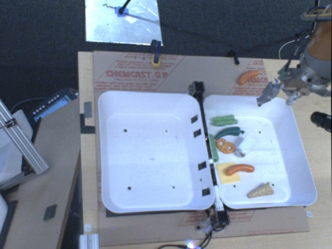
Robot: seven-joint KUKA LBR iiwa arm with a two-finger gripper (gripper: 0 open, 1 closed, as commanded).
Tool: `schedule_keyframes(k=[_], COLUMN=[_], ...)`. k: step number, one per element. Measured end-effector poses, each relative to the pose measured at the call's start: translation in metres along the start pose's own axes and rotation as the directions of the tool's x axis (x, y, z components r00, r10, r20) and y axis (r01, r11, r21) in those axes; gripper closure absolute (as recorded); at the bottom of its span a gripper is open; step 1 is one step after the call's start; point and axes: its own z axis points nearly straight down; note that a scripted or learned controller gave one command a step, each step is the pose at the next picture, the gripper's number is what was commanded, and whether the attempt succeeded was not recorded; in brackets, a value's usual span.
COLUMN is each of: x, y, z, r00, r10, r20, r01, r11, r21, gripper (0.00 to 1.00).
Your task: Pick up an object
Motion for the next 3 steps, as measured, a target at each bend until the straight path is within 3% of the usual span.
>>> schedule_keyframes(k=[1,2,3], x=[0.000,-0.048,-0.019], y=[0.001,-0.060,-0.076], z=[-0.012,0.154,-0.003], r00=[1.000,1.000,1.000], r10=[-0.003,0.008,-0.003], r20=[0.000,-0.003,0.004], r01=[0.003,-0.008,0.003], r11=[1.000,1.000,1.000], r21=[-0.004,0.017,-0.016], gripper=[1.00,1.00,1.00])
